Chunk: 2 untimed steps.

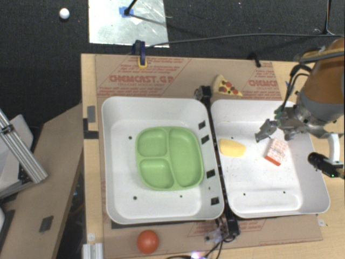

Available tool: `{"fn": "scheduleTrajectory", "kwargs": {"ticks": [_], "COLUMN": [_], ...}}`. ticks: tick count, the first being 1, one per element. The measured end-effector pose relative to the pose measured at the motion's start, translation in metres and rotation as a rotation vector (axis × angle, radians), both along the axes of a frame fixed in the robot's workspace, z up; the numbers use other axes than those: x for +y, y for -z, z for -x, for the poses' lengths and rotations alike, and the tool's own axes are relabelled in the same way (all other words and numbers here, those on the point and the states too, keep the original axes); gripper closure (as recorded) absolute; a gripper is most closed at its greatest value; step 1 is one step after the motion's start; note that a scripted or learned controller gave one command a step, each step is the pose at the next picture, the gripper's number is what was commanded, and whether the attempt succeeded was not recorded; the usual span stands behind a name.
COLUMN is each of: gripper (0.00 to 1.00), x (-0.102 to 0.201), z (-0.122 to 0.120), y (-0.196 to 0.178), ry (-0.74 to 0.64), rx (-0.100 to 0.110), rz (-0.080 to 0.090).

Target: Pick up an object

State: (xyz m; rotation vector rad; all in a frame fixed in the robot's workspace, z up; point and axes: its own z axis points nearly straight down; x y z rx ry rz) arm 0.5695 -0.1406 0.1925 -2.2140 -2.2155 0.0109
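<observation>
A: What lies outside the bins?
B: A pizza-slice toy (227, 86) on the board behind them, a red ball (147, 241) in front, a blue clamp (140, 53) farther back.

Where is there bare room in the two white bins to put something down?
The right white bin has bare floor along its near edge, below the pale yellow lump and the red-and-white packet. It is crowded higher up, where the pincer hangs. In the left white bin, the green divided plate fills the middle, leaving bare strips around it.
</observation>
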Motion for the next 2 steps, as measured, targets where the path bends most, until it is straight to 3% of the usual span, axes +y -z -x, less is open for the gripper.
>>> {"fn": "scheduleTrajectory", "kwargs": {"ticks": [1, 2], "gripper": [0.0, 0.0], "x": [0.0, 0.002], "z": [-0.003, 0.002], "y": [-0.007, 0.055], "ry": [-0.003, -0.001], "rx": [-0.013, -0.008], "rz": [0.002, 0.001]}}
